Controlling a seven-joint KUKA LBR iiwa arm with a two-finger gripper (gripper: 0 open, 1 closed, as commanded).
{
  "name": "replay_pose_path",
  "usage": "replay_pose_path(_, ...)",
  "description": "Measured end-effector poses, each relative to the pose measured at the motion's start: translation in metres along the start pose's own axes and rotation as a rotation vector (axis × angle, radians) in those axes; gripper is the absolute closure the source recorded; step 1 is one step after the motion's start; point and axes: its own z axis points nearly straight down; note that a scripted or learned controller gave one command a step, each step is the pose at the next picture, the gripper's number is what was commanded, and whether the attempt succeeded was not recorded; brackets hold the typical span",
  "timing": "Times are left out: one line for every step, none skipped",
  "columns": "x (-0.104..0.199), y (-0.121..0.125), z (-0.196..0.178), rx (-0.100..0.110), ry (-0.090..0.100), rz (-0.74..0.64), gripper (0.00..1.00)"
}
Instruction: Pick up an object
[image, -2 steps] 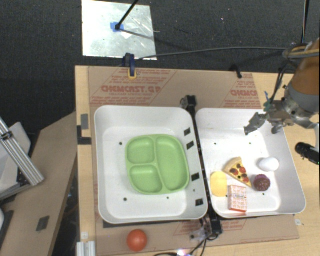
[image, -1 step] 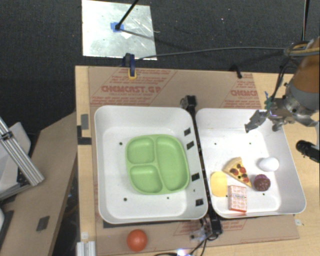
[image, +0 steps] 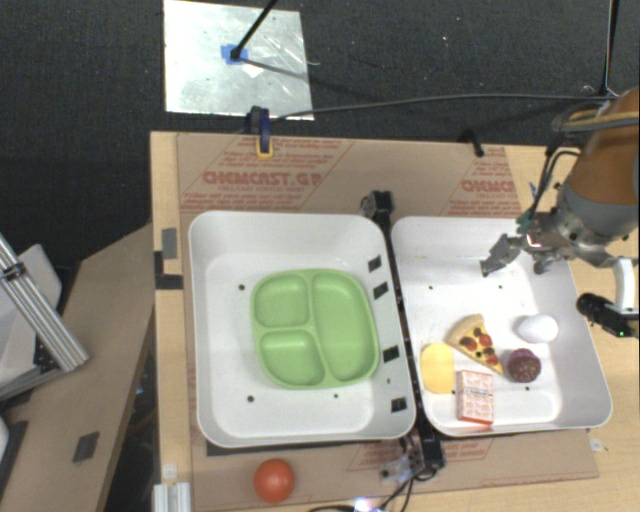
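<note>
Two white bins sit side by side. The left bin holds a green divided plate. The right bin holds a pizza slice, white egg, purple ball, yellow piece and red packet. The gripper hovers over this bin's far side, jaws apart, holding nothing.

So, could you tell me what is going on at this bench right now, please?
A robot arm reaches in from the right, its gripper hovering over the back of the right bin with nothing between its fingers. The toy food sits untouched at that bin's front: a pizza slice, a white egg, a dark red ball, a yellow piece and a small carton. The left bin holds a green divided plate.
</note>
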Motion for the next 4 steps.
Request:
replay_pose_path(0.001, 0.000, 0.063, 0.003, 0.001, 0.000, 0.00)
replay_pose_path(0.001, 0.000, 0.101, 0.001, 0.001, 0.000, 0.00)
replay_pose_path(0.001, 0.002, 0.087, -0.005, 0.000, 0.000, 1.00)
replay_pose_path(0.003, 0.014, 0.037, -0.008, -0.001, -0.003, 1.00)
